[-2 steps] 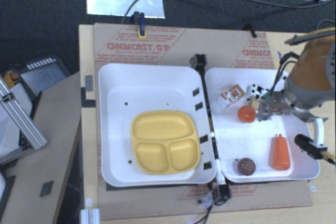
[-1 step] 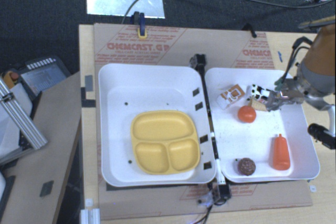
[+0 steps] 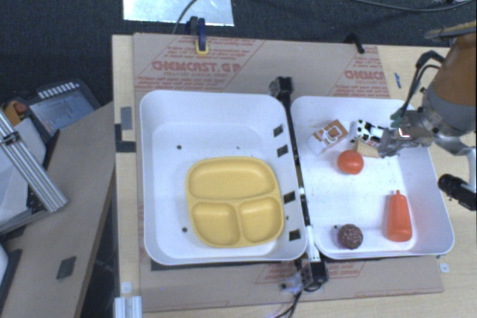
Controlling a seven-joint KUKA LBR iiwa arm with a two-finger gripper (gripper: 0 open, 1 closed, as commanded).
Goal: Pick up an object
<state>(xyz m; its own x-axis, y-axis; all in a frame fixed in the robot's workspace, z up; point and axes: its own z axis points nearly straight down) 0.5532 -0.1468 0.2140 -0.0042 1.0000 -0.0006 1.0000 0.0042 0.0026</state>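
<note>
The right bin (image 3: 425,182) holds several small objects. A white and orange carton (image 3: 329,136) lies near its back left, with a black and white cow toy (image 3: 365,132) just to its right. A red ball (image 3: 350,161) sits in front of those two. An orange bottle (image 3: 399,216) lies near the front right, and a brown ball (image 3: 349,236) rests at the front. My gripper (image 3: 390,143) hangs low over the bin's back right, just right of the cow toy and the red ball. Nothing is visibly held in it.
A yellow divided plate (image 3: 235,201) lies in the left bin (image 3: 171,123). A black divider strip (image 3: 292,160) runs between the two bins. The grey arm with its orange band (image 3: 455,86) reaches in over the right bin's far rim.
</note>
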